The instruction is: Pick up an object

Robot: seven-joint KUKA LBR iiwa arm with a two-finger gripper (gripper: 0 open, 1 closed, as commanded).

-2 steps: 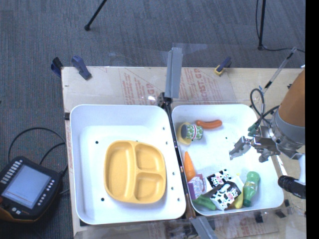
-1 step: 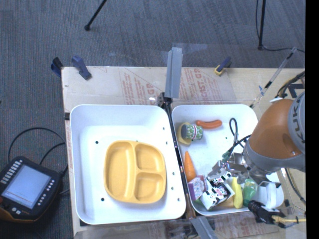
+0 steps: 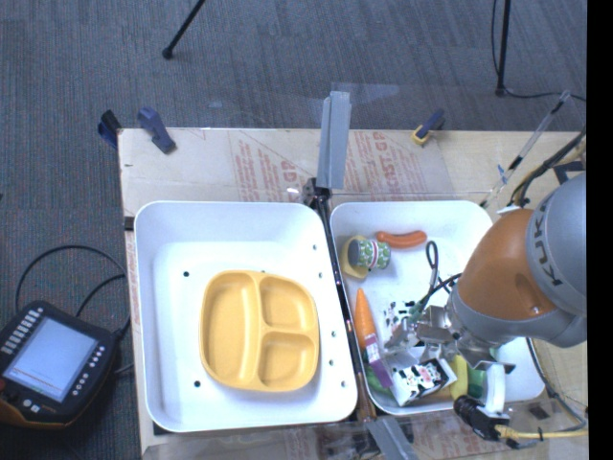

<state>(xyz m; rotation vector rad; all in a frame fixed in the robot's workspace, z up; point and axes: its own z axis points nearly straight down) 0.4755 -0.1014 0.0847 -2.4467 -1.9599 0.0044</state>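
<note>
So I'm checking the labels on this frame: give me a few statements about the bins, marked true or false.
1. The yellow divided plate lies in the left bin. True.
2. The carrot lies in the left bin. False: it lies in the right bin, near its left wall.
3. The sausage lies near the right bin's far wall. True.
4. The gripper hangs over the plate. False: it is over the right bin, beside the carrot.

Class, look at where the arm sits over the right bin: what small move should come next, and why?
Probably a short descent. The pincer hangs low in the right bin, above the cluster of the carrot and the black-and-white cow toy, and no object shows between its fingers, so nothing looks picked up yet.
</note>
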